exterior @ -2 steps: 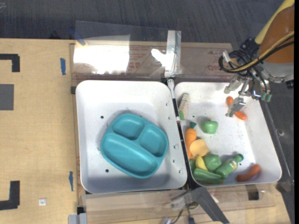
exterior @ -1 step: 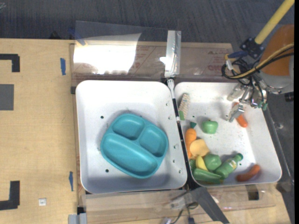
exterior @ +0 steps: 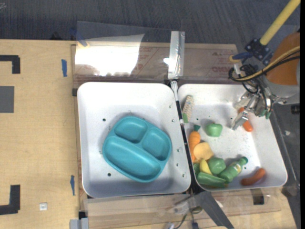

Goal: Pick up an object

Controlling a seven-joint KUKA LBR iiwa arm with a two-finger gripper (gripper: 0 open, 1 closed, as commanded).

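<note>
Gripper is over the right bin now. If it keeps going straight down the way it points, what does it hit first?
Most likely the small orange piece right at the gripper, or the bare floor of the right bin beside it; one slanted view leaves depth unclear.

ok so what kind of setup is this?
Likely a robot-grasping test bench, not a kitchen: two white bins, toy food piled in the right one, a teal divided plate in the left, and the gripper above the toys.

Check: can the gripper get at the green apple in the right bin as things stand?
Probably yes. The green apple lies on bare bin floor, apart from the pile of toy food below it, with nothing on top. The gripper hovers just to its right in the same bin.
</note>
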